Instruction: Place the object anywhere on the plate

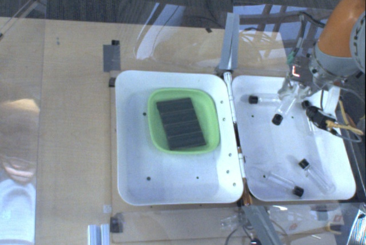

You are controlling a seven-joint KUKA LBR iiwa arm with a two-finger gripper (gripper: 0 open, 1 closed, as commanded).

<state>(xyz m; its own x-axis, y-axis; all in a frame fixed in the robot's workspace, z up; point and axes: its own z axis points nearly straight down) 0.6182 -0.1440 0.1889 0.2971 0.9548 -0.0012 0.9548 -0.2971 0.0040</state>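
Observation:
A green square plate [212, 124] sits in the left white bin [131, 141]. A dark grey ribbed block [180, 123] lies flat on the plate's middle. Several clear tubes with black caps lie in the right bin [257, 147]. One tube [286, 105] slants down from just under my gripper [297, 87], its cap toward the bin's middle. I cannot tell whether that tube is held or only lying there. The gripper hangs over the right bin's far right part, well away from the plate.
Another tube [260, 100] lies near the right bin's far left corner, and two more [284, 184] [314, 175] lie near its front edge. The grey arm with its orange band [343, 15] reaches in from the upper right, with cables beside it.

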